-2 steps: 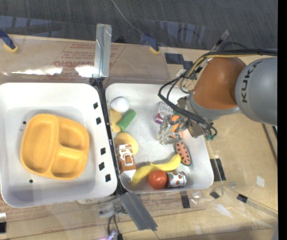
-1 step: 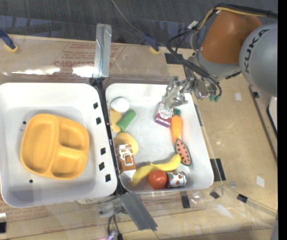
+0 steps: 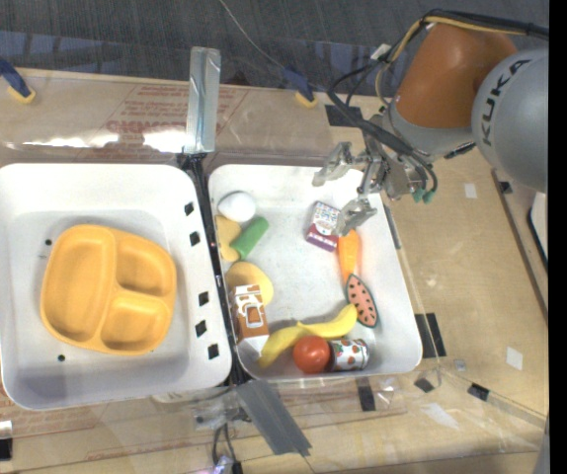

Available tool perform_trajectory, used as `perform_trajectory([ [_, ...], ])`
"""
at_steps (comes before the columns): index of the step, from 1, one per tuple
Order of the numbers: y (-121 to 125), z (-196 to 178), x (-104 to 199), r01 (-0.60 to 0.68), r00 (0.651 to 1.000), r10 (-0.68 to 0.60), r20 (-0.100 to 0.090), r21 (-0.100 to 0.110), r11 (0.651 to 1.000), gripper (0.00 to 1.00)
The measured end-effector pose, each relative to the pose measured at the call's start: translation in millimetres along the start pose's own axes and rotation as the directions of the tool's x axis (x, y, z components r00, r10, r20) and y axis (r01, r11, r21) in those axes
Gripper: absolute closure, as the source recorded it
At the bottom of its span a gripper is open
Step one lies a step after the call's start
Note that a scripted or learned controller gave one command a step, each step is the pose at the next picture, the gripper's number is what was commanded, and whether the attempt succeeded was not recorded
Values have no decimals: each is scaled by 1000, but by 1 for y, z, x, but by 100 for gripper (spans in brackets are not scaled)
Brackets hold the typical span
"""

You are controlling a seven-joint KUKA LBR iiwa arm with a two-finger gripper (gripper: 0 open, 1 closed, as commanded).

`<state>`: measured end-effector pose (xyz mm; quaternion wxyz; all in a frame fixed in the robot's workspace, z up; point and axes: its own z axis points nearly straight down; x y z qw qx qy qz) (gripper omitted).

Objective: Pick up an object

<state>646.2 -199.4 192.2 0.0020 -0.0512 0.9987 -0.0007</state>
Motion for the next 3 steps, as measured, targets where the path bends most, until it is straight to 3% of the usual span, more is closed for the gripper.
perform_trajectory([
  [1,-6,101,34,-45,999,45,-4,-2,999,0],
  [2,10,99,51,-66,998,66,-3,-2,998,0],
  [3,-1,99,84,-15,1000,15,-2,-2,1000,0],
])
